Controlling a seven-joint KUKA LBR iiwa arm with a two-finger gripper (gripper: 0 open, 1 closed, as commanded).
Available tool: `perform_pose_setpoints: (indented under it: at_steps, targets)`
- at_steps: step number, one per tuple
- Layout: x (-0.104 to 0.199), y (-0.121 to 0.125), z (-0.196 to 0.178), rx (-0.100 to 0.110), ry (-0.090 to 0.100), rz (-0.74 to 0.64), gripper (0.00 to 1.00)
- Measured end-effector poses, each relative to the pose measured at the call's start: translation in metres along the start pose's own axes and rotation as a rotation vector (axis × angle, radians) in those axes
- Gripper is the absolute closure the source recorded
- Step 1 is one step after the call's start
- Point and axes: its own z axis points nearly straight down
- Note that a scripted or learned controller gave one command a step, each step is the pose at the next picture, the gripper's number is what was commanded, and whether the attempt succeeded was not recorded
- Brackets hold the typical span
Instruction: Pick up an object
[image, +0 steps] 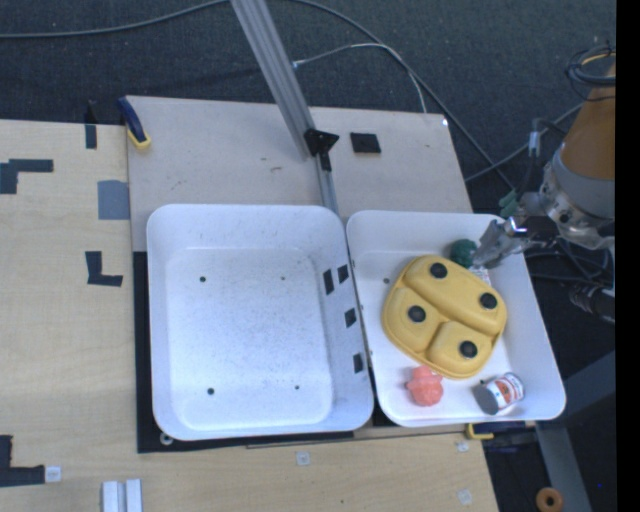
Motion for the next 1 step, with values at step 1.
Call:
perform_pose_setpoints:
  at_steps: [1]
  targets:
    - [0.052,-0.0023,0.0003,0.004,0.002,-0.004,1.0]
